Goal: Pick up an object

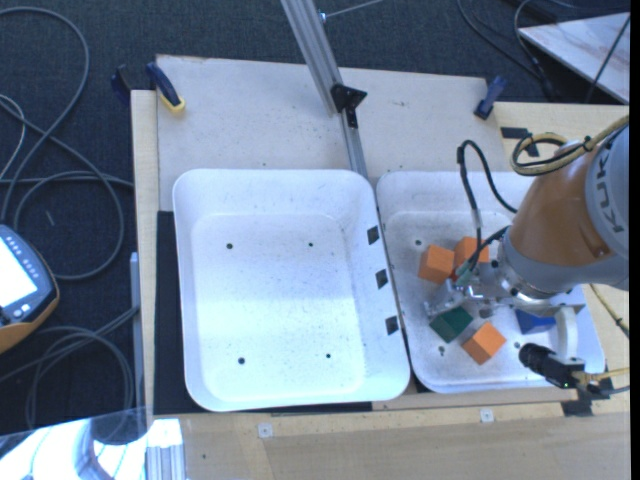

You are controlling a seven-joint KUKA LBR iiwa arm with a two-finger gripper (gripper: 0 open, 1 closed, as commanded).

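While hovering low in the right bin [420,363], the gripper [468,293] is crowding several blocks. Its finger state cannot be told. Centring over the green block [452,323] is looking wisest.

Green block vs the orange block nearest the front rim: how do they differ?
Colour: the green block is dark green, the orange block bright orange. Position: the green block lies nearer the bins' shared wall, the orange block nearer the front rim. Both lie in the right bin, side by side, below the gripper.
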